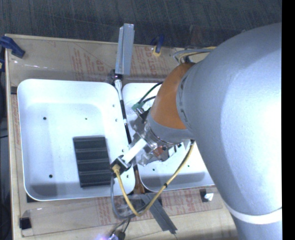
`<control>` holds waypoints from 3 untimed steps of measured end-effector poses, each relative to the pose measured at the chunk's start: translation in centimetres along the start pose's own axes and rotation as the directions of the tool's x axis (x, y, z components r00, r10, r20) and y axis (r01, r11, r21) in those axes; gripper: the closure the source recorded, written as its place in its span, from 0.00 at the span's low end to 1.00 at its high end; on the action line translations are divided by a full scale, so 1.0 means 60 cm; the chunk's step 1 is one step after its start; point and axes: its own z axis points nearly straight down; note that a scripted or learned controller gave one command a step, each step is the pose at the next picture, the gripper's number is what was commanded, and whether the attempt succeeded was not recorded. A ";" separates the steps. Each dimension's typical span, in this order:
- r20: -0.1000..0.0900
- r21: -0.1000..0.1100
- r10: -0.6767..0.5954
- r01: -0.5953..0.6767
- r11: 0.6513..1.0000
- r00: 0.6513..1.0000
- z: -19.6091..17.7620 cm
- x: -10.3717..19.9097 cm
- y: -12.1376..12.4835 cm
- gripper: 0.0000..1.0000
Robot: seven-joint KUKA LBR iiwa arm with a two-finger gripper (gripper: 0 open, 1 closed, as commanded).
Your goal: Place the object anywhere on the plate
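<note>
— While the arm [237, 119] hangs over the right bin [197, 176], where does its gripper [150, 151] sit?

— Low over that bin's left side, beside the divider between the two bins. Whether it is wide, narrow or holding something, I cannot tell; the wrist and orange band [167, 104] cover it.

— And the plate?

— A dark, ribbed rectangular plate [91, 161] lies flat in the left bin [42, 99], toward its near right corner.

— The object itself?

— I cannot make one out. A yellow cable [175, 176] loops under the wrist.
</note>
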 end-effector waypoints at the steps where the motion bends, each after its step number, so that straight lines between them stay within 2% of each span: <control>1: -0.001 -0.001 0.142 -0.142 0.990 0.990 0.001 0.059 -0.104 1.00; 2: -0.003 -0.003 0.054 -0.054 0.999 0.999 -0.037 -0.006 0.013 1.00; 3: -0.002 -0.005 0.304 -0.304 0.953 0.953 -0.005 0.057 -0.101 1.00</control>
